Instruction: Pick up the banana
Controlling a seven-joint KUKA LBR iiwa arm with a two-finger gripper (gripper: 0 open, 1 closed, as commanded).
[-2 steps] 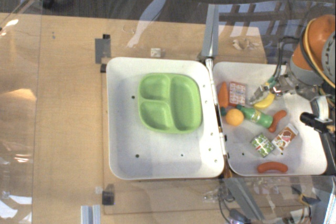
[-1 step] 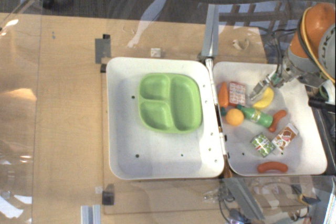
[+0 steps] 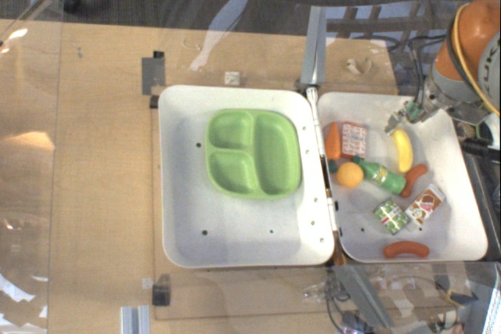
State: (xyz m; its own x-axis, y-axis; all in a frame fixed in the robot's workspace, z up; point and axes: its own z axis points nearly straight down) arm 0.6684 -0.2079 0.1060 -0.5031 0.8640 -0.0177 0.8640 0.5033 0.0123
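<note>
The yellow banana (image 3: pixel 402 150) lies lengthwise in the upper right part of the right bin (image 3: pixel 470 246). My gripper (image 3: pixel 402 119) hangs just beyond the banana's far tip, close to the bin's back wall. Its two thin fingers are spread apart, so it is open with nothing between them. The banana rests on the bin floor, free of the gripper.
Around the banana lie a red sausage (image 3: pixel 415 178), a green bottle (image 3: pixel 383 176), an orange (image 3: pixel 350 174), a red-white carton (image 3: pixel 355 139) and a carrot-coloured piece (image 3: pixel 333 141). Two small cartons (image 3: pixel 425 206) and another sausage (image 3: pixel 406 249) lie nearer. The left bin holds a green divided plate (image 3: pixel 254 152).
</note>
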